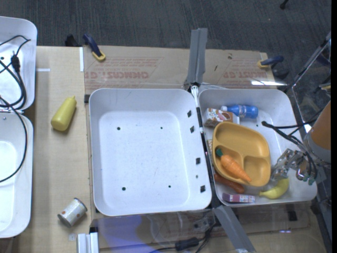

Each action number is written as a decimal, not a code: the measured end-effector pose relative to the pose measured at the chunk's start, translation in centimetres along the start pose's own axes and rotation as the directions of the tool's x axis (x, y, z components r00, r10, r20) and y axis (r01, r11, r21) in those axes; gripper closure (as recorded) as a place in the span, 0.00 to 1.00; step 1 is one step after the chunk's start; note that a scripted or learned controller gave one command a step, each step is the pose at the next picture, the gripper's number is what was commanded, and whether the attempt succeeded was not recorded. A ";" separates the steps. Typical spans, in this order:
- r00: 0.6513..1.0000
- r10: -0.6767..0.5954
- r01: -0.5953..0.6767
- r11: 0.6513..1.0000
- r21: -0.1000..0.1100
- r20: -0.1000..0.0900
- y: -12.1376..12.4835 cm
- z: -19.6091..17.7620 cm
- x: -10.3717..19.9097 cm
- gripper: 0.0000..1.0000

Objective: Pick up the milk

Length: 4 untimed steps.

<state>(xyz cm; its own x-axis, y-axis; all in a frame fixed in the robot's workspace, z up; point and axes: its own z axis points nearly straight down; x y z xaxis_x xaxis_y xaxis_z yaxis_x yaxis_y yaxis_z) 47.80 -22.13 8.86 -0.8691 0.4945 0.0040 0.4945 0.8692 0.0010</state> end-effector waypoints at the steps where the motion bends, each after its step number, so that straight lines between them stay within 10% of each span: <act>1: 0.753 -0.658 0.658 0.753 0.001 0.004 0.1 -2.6 -0.1 1.00; 2: 0.609 -0.793 0.793 0.609 0.001 0.004 0.5 -10.4 -0.9 1.00; 3: 0.314 -0.949 0.949 0.314 0.002 0.005 0.7 -13.1 -1.2 1.00; 4: 0.171 -0.985 0.985 0.171 -0.002 0.003 0.6 -10.4 -0.9 1.00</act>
<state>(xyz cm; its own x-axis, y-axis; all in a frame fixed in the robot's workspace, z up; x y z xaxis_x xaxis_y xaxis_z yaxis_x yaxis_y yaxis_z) 48.90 -22.07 19.30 -0.6360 -0.7717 -0.0034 -0.7717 0.6360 0.0057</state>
